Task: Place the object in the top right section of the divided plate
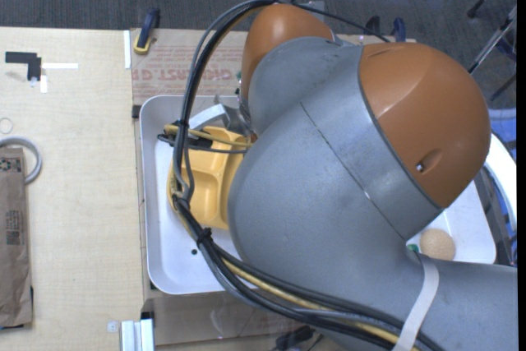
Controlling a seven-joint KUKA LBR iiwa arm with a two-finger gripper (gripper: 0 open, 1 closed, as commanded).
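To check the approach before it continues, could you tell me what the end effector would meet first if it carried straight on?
Probably the yellow divided plate in the left white bin: the arm reaches down over it. Its bulk hides the exact spot and depth.

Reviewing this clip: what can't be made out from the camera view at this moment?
- Gripper: hidden beneath the arm, so its state and any held object cannot be told.
- Yellow divided plate: just its left part shows in the left bin; the arm covers its top right section.
- Right bin: mostly covered by the arm; a small tan ball shows beside it.
- Brown packet: cut off by the left edge, print too small.
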